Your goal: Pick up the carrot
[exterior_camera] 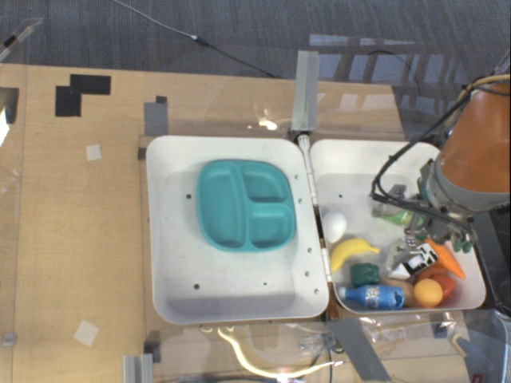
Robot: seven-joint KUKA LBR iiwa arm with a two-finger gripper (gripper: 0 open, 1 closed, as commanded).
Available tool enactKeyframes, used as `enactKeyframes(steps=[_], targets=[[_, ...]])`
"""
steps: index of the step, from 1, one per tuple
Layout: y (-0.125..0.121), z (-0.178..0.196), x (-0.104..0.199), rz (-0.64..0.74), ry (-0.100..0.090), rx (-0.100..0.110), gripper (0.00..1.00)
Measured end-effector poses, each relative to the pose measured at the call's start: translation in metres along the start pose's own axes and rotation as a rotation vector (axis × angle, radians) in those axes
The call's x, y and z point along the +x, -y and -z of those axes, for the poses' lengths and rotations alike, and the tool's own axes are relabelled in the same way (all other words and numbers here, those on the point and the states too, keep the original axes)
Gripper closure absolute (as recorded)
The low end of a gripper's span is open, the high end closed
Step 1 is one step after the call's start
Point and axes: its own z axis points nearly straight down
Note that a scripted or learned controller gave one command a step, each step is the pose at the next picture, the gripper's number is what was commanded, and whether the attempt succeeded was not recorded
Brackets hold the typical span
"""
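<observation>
Gripper [415,246] low in right bin [351,170], hovering w/ tips just beside carrot [449,259]; opening and any hold: can't tell, wrist hardware + cables in the way.

Landmark = carrot, lying at bin's right side, partly under gripper body.

Nearest camera, left of carrot along front wall: blue bottle [374,297], then orange ball [429,293] just in front of carrot, red item [447,282] touching ball. Farther back, left of carrot: dark green piece [366,274], banana [351,253], white egg [334,226]. Behind carrot: green item [403,218], mostly covered by gripper.

Risks, judged: crowded corner, so could clip ball or red item instead of carrot; tapered smooth shape likely to slip if pinched near tip; bin wall close, could block a finger.

Hard to make out: carrot's full length, its thick end, black-and-white tag [421,255] next to it. Left bin [172,214] w/ teal tray [243,204] well apart, no concern.
</observation>
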Motion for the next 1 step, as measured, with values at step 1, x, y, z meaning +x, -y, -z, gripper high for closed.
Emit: enactKeyframes(steps=[1], targets=[[-0.0587, -0.0128, -0.0062, -0.279, -0.003, -0.002, 0.00]])
